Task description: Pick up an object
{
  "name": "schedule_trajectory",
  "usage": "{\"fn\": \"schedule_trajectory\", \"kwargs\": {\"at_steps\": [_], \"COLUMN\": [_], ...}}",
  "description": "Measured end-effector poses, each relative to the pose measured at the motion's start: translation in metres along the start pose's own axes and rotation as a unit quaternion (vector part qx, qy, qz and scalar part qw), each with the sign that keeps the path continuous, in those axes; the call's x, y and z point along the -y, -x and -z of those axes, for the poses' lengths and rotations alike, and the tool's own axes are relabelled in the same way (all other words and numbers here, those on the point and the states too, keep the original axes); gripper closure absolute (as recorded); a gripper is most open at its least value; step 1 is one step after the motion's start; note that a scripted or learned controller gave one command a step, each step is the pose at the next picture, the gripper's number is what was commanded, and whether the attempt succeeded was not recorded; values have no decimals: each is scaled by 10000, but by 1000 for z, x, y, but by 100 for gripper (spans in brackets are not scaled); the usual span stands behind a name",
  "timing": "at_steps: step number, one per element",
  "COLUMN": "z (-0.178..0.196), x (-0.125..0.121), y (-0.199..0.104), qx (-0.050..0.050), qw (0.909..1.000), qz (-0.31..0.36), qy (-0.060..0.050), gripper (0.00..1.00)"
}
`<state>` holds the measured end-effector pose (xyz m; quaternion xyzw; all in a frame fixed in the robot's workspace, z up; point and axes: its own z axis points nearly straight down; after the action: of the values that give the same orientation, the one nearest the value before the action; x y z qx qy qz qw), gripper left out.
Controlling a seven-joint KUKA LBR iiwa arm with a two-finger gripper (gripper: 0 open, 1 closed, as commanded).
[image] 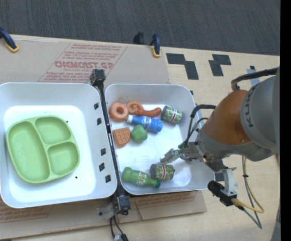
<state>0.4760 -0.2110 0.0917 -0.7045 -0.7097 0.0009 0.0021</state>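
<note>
Dark grey carpet fills the top of the frame behind a pale wooden bench (221, 220) carrying two shallow white bins. At the left, the left white bin (5, 195) holds a light green plastic divided plate (41, 147). At centre, the right white bin (150, 92) holds an orange doughnut (118, 111), a brown pretzel-like ring (134, 107), a blue and white bottle (145, 123), a small green-labelled can (171, 115), a brown waffle square (121, 136) and a green pepper-shaped toy (139, 133). Along its lower edge lie a green bottle (140, 177) and a second green-labelled can (162, 171). At lower right of that bin, the gripper (168, 156) sits just above this second can; I cannot tell whether its jaws are parted or closed.
</note>
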Motion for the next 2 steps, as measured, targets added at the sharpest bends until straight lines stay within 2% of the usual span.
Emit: {"fn": "schedule_trajectory", "kwargs": {"at_steps": [1,2], "z": [11,132], "x": [-2,-2], "y": [0,-26], "qx": [11,14], "qw": [10000,10000], "qz": [34,-4], "qy": [11,32], "gripper": [100,100]}}
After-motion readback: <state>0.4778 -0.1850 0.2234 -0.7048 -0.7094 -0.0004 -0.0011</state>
